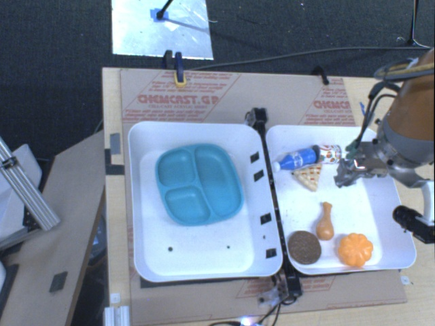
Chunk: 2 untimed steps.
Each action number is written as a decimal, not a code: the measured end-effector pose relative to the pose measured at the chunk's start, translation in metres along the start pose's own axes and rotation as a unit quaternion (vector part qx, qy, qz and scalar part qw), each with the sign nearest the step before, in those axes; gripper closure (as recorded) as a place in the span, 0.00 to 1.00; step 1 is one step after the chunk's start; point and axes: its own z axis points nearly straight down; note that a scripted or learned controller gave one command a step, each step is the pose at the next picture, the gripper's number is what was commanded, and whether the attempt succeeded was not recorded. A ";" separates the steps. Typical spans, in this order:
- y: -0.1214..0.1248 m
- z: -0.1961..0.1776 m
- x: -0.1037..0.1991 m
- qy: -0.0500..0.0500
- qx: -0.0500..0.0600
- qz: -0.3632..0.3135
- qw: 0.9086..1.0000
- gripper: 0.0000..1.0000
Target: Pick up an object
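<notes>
**Gripper low over the right bin, beside the bottle**

From my one overhead camera I see two shallow white bins side by side on the bench. The left white bin (146, 250) holds a single thing: a turquoise plastic plate with three compartments (199, 183), lying flat near the bin's middle.

The right white bin (394, 202) carries the smaller objects. At its far end lies a blue plastic bottle with a white and red label (307, 157), on its side, cap end pointing toward the divider between the bins. Just below it, touching or nearly so, I make out a tan waffle-patterned wedge (308, 176). Nearer to me sits an orange-brown toy drumstick (325, 221), roughly upright in the frame. At the near edge are a dark brown round disc (304, 247) and, just beside it, an orange toy pumpkin (355, 249).

The grey arm comes in from the right, and its two-finger gripper (346, 171) hangs over the right bin, just beside the labelled end of the bottle. I see nothing between its fingers, and I cannot tell how wide they stand.
</notes>
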 end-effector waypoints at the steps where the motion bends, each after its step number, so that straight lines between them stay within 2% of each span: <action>1: -0.002 0.007 0.043 0.001 0.001 -0.002 1.000 1.00; 2: -0.003 0.006 0.093 0.001 0.001 -0.003 1.000 1.00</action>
